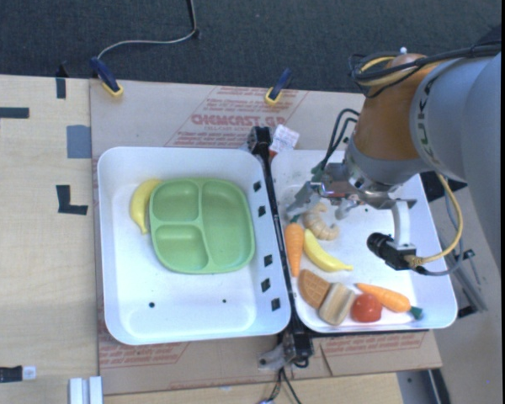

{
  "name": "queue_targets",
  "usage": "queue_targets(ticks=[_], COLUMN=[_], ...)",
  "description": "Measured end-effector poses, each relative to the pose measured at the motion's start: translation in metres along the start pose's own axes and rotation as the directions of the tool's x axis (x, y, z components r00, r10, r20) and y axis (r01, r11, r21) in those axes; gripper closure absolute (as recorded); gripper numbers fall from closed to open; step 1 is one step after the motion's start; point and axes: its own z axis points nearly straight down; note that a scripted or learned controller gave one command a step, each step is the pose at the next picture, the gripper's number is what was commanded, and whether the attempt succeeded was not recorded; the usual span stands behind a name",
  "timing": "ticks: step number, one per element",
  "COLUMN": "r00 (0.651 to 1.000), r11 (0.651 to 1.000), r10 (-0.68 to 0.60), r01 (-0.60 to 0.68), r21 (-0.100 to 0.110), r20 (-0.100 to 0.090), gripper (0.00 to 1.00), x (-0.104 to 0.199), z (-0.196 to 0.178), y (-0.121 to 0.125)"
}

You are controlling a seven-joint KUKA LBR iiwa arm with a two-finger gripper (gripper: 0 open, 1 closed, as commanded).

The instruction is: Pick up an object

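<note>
So, starting at the near edge of the right bin (442,310): there's a tomato (366,309) by a bread piece (337,303), a carrot (385,296) lying toward the near right corner, and a waffle-looking chunk (314,287) just left of them. A bit further in, a yellow banana (324,255) lies beside a second carrot (294,247) that hugs the left wall. Past that is a pale knobbly piece (319,223), probably ginger, and it's just beside the gripper (324,194), which hangs low over the bin's far left part.

Can't tell if the fingers are apart or together, the wrist blocks too much. Nothing visibly held.

The left bin (118,251) has a green divided plate (202,224) with another banana (140,204) tucked at its left edge.

My read: it's at the reach-down stage, lining up on the ginger piece. Next it'd need to settle over it and close squarely, since that lumpy shape could easily squirt out sideways toward the banana.
</note>
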Motion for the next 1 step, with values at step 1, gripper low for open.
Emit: queue_targets(ticks=[1], r00=[1.000], r11=[1.000], r10=[0.007], r01=[-0.007], r21=[-0.009], r20=[0.011], gripper=[0.00], x=[-0.0553], z=[0.0858], y=[-0.0128])
